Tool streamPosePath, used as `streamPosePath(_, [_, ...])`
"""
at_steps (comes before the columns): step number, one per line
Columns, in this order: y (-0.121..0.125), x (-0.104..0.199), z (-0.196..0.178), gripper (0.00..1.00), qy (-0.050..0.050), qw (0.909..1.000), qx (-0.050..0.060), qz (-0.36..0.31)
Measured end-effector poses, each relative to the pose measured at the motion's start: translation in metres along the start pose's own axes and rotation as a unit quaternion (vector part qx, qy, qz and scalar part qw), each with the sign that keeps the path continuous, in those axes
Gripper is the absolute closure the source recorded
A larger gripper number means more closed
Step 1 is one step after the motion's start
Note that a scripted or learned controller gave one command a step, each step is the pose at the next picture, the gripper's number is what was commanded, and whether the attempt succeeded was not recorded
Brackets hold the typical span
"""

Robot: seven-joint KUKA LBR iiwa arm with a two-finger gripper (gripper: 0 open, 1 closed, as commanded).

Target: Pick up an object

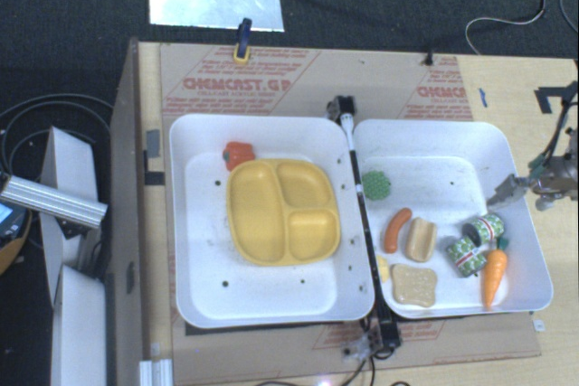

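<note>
Toast [415,285] lies closest to the camera, flat on the floor of the right bin [452,143] near its front wall. Landmark for these notes: the divider [355,185] where the two bins meet.

Right of the divider, front to back: toast; a bun [420,239] with a sausage [396,230] just beside it on the divider side; a green ball [376,185] close to the divider, further back. Far from the divider, toward the bin's right wall: a carrot [492,276] lying lengthwise, and two small green-and-white cans [477,244] touching each other just beside the carrot's top. A sliver of something yellow sits right against the divider near the toast; too small to identify.

Left of the divider: left bin [194,149] with a yellow tray [283,211] at its middle, three compartments, all bare. Red pepper [238,155] at the tray's back-left corner, touching or nearly so.

Gripper [512,187] sits at the right bin's right wall, far from the divider, just behind the cans. Nothing visible between its fingers; open or closed, cannot tell at this size and angle.

Progress, as I judge it: nothing picked. Every object rests on a bin floor. Cans and carrot are the nearest candidates. Approach, closing and lift all remain.
</note>
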State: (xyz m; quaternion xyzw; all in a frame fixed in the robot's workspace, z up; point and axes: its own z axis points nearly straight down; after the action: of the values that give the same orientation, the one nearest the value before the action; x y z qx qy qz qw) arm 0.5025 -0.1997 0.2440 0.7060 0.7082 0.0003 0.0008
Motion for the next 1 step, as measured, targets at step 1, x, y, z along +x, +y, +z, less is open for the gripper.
streamPosePath(1, [0.0375, 0.0226, 0.1594, 0.0, 0.0, 1.0, -0.001, 0.0])
